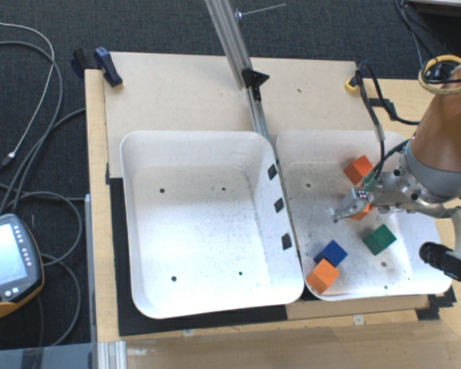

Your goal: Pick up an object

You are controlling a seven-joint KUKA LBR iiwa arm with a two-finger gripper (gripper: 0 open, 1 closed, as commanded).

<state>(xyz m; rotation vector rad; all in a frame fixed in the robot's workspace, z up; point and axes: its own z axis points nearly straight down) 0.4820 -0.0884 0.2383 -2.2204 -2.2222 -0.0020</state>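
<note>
Two shallow white bins, smooth-walled with rounded corners and speckled floors, are seen side by side; the left bin (138,229) lies beside the right bin (307,160), where four matte blocks are scattered: an orange cube (359,168) near the wrist, a green block (379,239), a blue cube (334,252) touching a second orange block (322,275); the gripper (355,204) is lowered there; something orange shows at its tips, though how far the fingers are parted cannot be told.
</note>
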